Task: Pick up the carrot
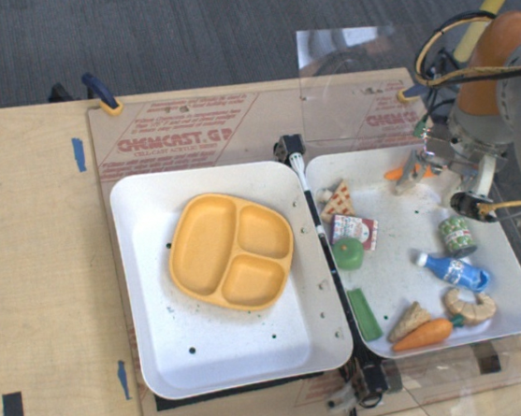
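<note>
The carrot is orange and lies flat along the near edge of the right bin. Its left end sits just below a brown wedge. My gripper hangs at the far right of that bin, well away from the carrot, which lies on the opposite, near side. A small orange piece lies just left of the gripper on the bin floor. Nothing shows in the gripper's hold.
The right bin also holds a pizza slice, a red-and-white packet, a green round piece, a green bar, a green can, a blue bottle and a bread piece. A yellow divided plate lies in the left bin.
</note>
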